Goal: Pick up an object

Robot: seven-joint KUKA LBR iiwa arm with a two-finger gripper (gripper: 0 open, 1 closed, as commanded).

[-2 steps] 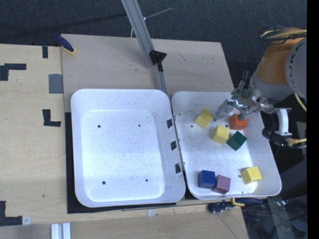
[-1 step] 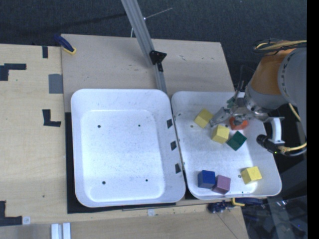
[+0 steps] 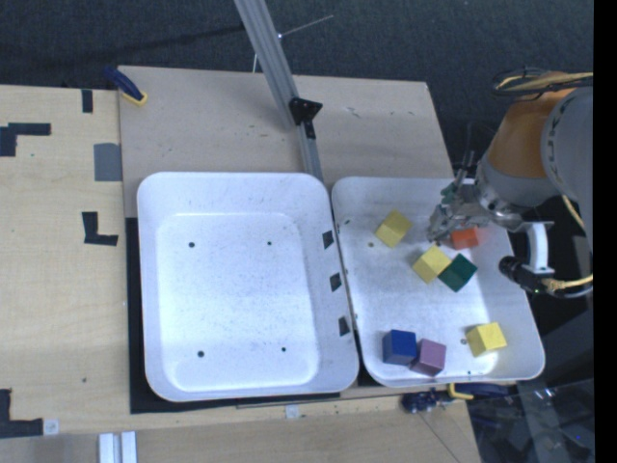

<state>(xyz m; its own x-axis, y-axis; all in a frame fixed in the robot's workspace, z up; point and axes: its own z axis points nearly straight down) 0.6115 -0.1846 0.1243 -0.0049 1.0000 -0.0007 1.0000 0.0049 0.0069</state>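
Observation:
The right bin [image 3: 376, 287] holds several small blocks. A yellow block [image 3: 392, 230] lies near its upper middle. Another yellow block [image 3: 432, 262] touches a dark green block [image 3: 458, 273]. An orange-red block [image 3: 466, 238] sits at the upper right. A blue block [image 3: 399, 345] and a purple block [image 3: 430, 356] lie together at the front, with a third yellow block [image 3: 487, 338] to their right. My gripper [image 3: 447, 222] hangs low over the bin's upper right part, just left of the orange-red block.
The left bin [image 3: 236, 287] stands beside the right one. A slanted metal pole [image 3: 275, 56] crosses the bench above the bins. The grey arm with its orange band [image 3: 525, 148] reaches in from the right, with cables [image 3: 540, 268] beside it.

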